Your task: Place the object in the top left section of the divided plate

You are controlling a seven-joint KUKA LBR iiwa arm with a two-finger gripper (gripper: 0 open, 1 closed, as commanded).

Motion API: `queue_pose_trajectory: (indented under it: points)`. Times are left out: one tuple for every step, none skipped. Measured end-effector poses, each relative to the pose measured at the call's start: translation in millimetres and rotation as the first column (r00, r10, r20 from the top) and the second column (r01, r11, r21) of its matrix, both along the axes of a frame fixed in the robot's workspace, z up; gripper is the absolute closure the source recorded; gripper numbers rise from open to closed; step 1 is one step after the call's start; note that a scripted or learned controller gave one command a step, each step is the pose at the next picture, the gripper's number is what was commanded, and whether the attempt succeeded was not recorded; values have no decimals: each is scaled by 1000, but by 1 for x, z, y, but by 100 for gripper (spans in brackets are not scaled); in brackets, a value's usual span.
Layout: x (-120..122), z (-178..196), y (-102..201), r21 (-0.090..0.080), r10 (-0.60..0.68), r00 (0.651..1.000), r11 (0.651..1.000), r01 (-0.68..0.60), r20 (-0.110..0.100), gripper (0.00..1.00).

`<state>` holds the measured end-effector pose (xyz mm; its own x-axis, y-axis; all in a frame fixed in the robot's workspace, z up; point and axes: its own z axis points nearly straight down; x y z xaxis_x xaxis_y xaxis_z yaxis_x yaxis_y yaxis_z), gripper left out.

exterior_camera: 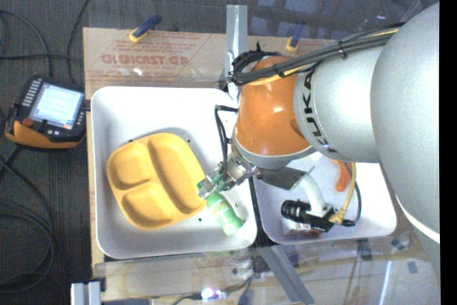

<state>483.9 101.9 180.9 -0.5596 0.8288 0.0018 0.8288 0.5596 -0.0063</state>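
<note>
I see the gripper (214, 186) low in the left bin (143, 100), right at the plate's right edge. Just under it lies a green thing (227, 215), maybe a little bottle, on the bin floor near the bottom right corner of that bin. It is touching or almost touching the fingertips, but I cannot tell if the hand is squeezing it or has let go. The big arm (343, 103) hides too much.

The yellow divided plate (153, 178) sits in the middle of the left bin. It has three parts, and I see nothing lying in them. The green thing is not on the plate yet. It is beside the plate's right rim.

What could go wrong? The green thing looks round and smooth, so I think it could slip out or roll off. The plate rim is close, so the hand could bump it and push the plate away. The top left part is on the far side, so a drop could land in the wrong part.

The right bin (371, 225) holds a black thing (303, 212), a white curved thing (312, 191) and an orange thing (343, 175).
</note>
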Motion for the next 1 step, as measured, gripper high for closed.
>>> queue_pose_trajectory:
  points:
    - [1, 1, -64, 2, 71, 997, 997, -71, 3, 100]
